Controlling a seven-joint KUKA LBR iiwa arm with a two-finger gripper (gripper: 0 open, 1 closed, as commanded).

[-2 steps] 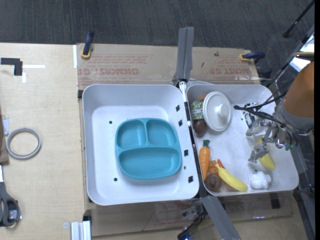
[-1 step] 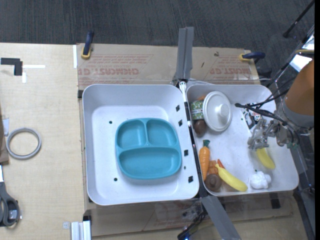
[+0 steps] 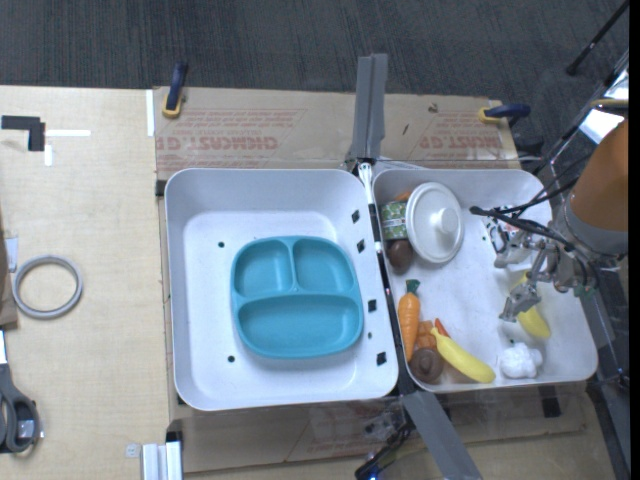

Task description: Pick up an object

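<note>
Cardboard-lined wooden bench (image 3: 80, 208) on dark carpet (image 3: 300, 18).

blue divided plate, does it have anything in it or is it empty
Empty. All three compartments of the blue divided plate show bare blue; it lies flat in the left bin. The toy food sits in the right bin.

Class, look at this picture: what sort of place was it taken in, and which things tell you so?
Probably a robotics lab bench. A robot arm reaches over two white bins, toy food such as a banana lies in one, and clamps hold the cardboard down.
</note>
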